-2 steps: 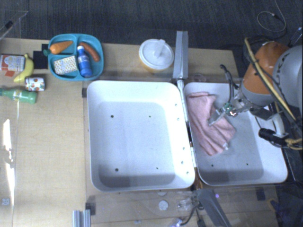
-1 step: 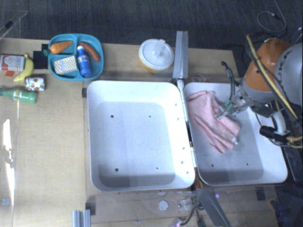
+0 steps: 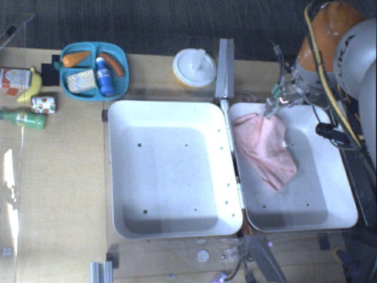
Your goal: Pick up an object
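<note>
A crumpled pink cloth (image 3: 265, 149) lies in the right bin (image 3: 330, 211), spread from the bin's upper left toward its middle. My gripper (image 3: 272, 107) hangs over the bin's far edge, right at the cloth's top corner. Whether it touches or grips that corner cannot be made out. The grey arm with its orange band (image 3: 327, 25) reaches in from the upper right, with cables running down along it.
The left bin (image 3: 171, 217) sits beside the right one, with a metal divider (image 3: 224, 69) behind their shared edge. Behind the bins stand a white lidded cup (image 3: 194, 68) and a blue divided plate (image 3: 121, 58) of toy food. A banana (image 3: 30, 86), a can (image 3: 43, 104) and a green bottle (image 3: 23, 119) lie at far left.
</note>
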Available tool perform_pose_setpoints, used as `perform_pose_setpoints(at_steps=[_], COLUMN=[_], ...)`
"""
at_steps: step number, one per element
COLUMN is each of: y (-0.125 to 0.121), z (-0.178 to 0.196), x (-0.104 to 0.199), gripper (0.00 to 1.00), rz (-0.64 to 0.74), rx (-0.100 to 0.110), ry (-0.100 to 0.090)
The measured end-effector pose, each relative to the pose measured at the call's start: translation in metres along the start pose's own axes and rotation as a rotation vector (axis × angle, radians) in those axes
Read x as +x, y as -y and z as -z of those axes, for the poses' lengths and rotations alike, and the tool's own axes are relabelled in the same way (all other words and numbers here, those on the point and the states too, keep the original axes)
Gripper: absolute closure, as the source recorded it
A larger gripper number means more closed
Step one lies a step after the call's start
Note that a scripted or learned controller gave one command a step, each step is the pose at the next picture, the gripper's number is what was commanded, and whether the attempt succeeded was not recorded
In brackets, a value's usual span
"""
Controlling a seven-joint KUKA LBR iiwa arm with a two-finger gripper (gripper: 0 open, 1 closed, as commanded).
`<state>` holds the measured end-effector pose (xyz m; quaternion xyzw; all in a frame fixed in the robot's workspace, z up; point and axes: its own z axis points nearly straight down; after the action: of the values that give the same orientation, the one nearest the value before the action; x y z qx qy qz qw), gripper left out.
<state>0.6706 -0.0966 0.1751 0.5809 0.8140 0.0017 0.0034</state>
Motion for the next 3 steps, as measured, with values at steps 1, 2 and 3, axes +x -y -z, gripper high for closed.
perform_pose_setpoints(at_steps=[1,2,3], y=[0.0,0.019,0.015], z=[-0.001,-0.083,-0.07], x=[0.0,-0.024,-0.023], gripper=[0.0,0.0,1.0], rz=[0.0,0.114,0.12], rx=[0.001,-0.004,-0.012], ry=[0.0,0.0,0.002])
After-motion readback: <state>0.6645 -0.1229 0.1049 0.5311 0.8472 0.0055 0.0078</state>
